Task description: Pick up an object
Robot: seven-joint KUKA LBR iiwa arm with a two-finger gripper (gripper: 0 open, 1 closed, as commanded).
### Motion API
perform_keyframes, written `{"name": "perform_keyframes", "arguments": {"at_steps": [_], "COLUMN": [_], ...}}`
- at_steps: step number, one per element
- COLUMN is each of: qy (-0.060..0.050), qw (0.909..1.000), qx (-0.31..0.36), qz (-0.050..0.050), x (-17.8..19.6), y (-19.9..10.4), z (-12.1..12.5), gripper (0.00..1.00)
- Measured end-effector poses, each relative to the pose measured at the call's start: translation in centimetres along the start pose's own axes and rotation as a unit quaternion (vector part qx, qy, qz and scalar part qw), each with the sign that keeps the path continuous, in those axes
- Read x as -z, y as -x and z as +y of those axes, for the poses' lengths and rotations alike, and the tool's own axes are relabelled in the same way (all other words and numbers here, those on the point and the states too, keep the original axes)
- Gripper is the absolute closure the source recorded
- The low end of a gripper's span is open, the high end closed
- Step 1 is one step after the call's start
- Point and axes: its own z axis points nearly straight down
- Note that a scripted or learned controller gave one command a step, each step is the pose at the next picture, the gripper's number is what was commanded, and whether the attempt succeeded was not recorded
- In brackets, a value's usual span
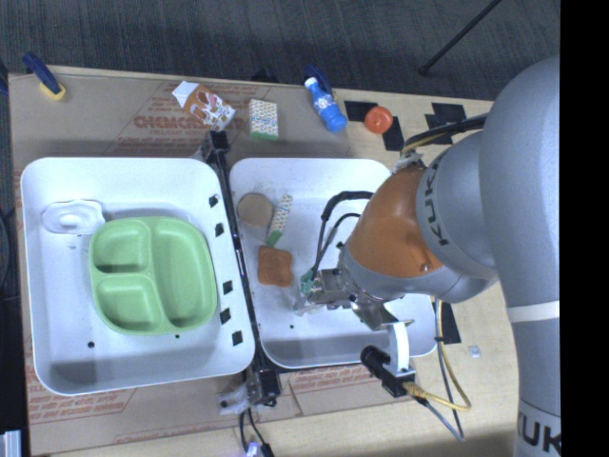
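Down in the right white plastic bin (314,174), the two-finger gripper (312,298) hangs low; whether it's clenched, I cannot tell. The orange-brown rounded foam lump (275,268) lies just beside it, toward the divider. A misaligned descent could nudge it away.
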Motion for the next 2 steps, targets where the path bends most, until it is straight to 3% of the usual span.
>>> {"name": "perform_keyframes", "arguments": {"at_steps": [1,2], "qy": [0.004,0.002], "qw": [1.0000,1.0000], "qx": [-0.003,-0.005], "qz": [-0.001,-0.001], "x": [13.0,12.6], "y": [-2.3,3.2], "z": [0.1,4.5], "gripper": [1.00,1.00]}}
